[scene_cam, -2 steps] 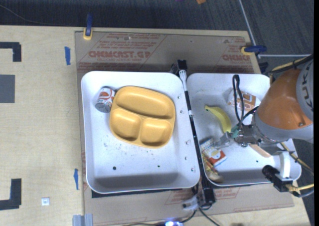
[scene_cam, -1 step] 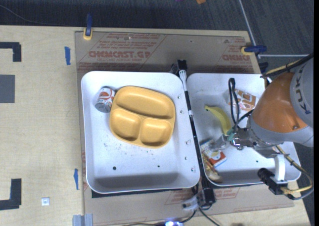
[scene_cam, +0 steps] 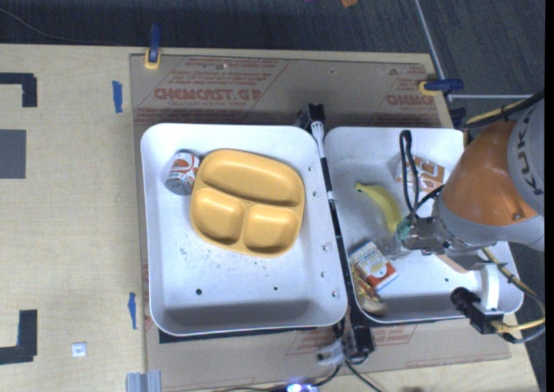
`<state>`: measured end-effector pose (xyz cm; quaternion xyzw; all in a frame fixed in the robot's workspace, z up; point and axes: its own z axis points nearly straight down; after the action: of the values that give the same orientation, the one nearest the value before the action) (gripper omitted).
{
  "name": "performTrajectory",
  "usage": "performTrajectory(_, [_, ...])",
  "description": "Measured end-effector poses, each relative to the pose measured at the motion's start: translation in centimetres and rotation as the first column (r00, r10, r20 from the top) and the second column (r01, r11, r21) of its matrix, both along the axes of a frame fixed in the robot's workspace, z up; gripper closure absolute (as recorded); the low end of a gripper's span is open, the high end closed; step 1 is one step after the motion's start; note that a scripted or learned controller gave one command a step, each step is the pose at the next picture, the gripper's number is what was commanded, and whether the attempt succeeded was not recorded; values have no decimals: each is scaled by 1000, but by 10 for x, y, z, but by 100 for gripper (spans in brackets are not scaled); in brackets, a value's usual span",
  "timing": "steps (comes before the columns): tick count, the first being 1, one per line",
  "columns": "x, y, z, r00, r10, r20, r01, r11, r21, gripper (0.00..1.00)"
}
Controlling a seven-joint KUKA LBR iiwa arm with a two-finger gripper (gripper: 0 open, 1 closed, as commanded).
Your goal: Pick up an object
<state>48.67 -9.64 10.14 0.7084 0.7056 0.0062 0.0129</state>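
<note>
In the right bin (scene_cam: 433, 299) a yellow banana (scene_cam: 379, 200) lies near the middle. A small white, red and yellow carton (scene_cam: 373, 263) rests at the front left, with a small brown item (scene_cam: 372, 299) just in front of it. An orange and white packet (scene_cam: 427, 174) sits at the back, partly behind a black cable. My gripper (scene_cam: 405, 236) is low in this bin, right beside the banana's near end and just right of the carton. The grey and orange wrist hides its tips.
The left bin (scene_cam: 173, 295) holds a large yellow divided tray (scene_cam: 247, 200) and a tipped drink can (scene_cam: 181, 172) in its back left corner. A raised rim (scene_cam: 327, 208) separates the two bins. The arm body (scene_cam: 493, 187) covers the right bin's right side.
</note>
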Motion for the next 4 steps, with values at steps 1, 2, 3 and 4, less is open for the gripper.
performTrajectory(1, [34,88,83,1000,5,-27,-5,1000,10,100])
performTrajectory(2, [34,87,83,1000,5,-27,-5,1000,10,0])
performTrajectory(3, [-7,16,83,1000,4,-28,-4,1000,10,0])
performTrajectory(4, [5,-5,-4,1000,3,-19,-3,1000,9,0])
